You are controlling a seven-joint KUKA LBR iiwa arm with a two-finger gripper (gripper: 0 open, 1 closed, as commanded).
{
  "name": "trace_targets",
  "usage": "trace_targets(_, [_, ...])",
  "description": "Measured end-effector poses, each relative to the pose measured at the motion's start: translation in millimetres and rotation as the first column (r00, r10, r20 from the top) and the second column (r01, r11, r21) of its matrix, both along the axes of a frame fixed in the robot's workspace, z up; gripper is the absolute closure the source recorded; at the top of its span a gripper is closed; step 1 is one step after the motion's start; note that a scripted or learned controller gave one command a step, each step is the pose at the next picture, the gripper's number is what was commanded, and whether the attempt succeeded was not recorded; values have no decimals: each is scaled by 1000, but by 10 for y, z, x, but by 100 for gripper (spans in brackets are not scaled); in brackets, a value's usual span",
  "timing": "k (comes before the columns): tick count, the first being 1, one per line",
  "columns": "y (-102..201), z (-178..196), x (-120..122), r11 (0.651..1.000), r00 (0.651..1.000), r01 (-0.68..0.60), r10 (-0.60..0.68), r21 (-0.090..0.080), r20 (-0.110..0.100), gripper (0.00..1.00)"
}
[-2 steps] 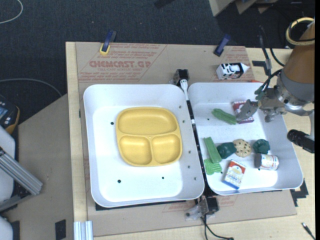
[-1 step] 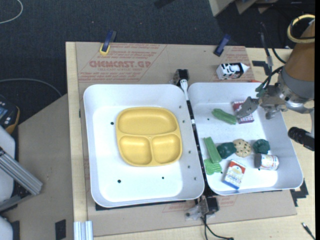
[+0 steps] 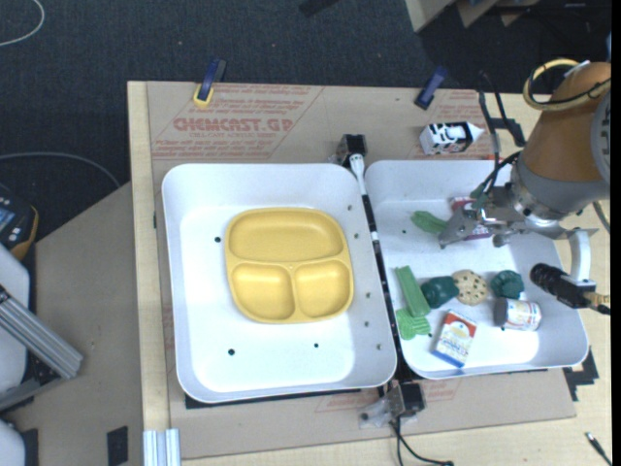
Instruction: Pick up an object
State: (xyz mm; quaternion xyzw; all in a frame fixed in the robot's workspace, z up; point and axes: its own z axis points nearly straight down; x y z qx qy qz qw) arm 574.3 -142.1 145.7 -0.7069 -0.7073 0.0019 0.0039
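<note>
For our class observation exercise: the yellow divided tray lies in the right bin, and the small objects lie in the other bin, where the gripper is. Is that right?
Not quite. The yellow divided tray lies in the left bin, as the camera view shows. The small objects lie in the other bin, the right bin, where the gripper is.

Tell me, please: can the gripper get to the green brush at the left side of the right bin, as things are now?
Probably yes. The green brush lies flat along the left wall of the right bin with nothing on top of it. The gripper hangs above the same bin, further back. The wall close beside the brush may hinder a finger.
</note>
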Motion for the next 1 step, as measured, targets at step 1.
trace_targets(1, [73,-612,-62,1000,1000,1,-1,1,-1,0])
